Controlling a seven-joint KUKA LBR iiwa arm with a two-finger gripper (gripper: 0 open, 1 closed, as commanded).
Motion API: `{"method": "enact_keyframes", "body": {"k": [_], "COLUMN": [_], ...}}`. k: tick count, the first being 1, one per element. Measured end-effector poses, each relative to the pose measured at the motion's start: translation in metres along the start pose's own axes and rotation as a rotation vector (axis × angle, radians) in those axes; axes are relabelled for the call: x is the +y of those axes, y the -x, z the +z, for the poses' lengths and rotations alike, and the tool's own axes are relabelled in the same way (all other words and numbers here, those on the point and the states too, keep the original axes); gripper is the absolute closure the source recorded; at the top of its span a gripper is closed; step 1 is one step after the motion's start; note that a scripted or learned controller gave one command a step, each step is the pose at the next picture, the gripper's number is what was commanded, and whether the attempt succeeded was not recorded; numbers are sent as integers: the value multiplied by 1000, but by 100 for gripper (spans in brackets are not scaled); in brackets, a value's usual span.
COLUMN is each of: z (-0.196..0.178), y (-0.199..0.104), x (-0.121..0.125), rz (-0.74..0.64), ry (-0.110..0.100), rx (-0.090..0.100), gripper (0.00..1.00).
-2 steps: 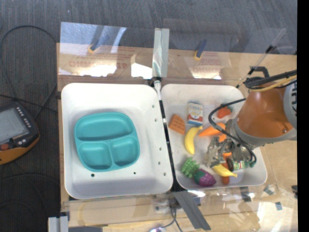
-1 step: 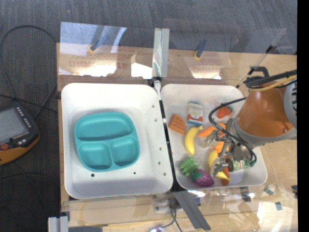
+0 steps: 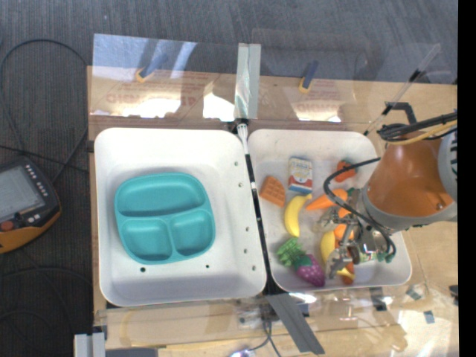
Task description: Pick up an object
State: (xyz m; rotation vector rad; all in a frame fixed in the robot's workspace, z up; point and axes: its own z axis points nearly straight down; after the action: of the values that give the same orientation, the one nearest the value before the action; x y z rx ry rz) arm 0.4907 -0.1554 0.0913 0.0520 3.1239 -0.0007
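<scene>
The end effector [image 3: 348, 253] hangs low over the near right part of the right-hand shallow white plastic bin [image 3: 387, 274], right among a cluster of small toy foods. Wiring and the wrist hide its tips, so I cannot tell whether it is spread or closed, or whether anything sits in it.

The pieces nearest to it are a small yellow plastic fruit [image 3: 328, 244] just to its left and a small orange and red plastic piece [image 3: 346, 275] at its near side; either is the likely pick. Further left lie a curved yellow plastic banana [image 3: 294, 216], a green plastic broccoli floret [image 3: 291, 252] and a purple plastic grape bunch [image 3: 312, 273]. Toward the far wall sit a small red and white printed carton [image 3: 300, 172], an orange ridged wafer-like piece [image 3: 273, 190] and an orange plastic carrot [image 3: 326, 201].

These look like hollow moulded toys: light, stiff and smooth, so probably slippery and apt to roll or squirt out under a pinch. The yellow fruit would best be taken across its narrow middle, squarely; neighbours touching it could get nudged. The banana offers an easier hold across its mid-body.

The left-hand white bin [image 3: 104, 199] carries a teal three-compartment plastic tray [image 3: 165, 216].
</scene>
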Motion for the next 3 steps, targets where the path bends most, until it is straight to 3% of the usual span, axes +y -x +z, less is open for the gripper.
{"method": "enact_keyframes", "body": {"k": [1, 2, 3], "z": [-9, -9, 1], "y": [1, 1, -1], "x": [0, 0, -7], "rz": [-1, -1, -43], "ry": [-2, -2, 2], "rx": [1, 1, 6], "gripper": [100, 0, 0]}}
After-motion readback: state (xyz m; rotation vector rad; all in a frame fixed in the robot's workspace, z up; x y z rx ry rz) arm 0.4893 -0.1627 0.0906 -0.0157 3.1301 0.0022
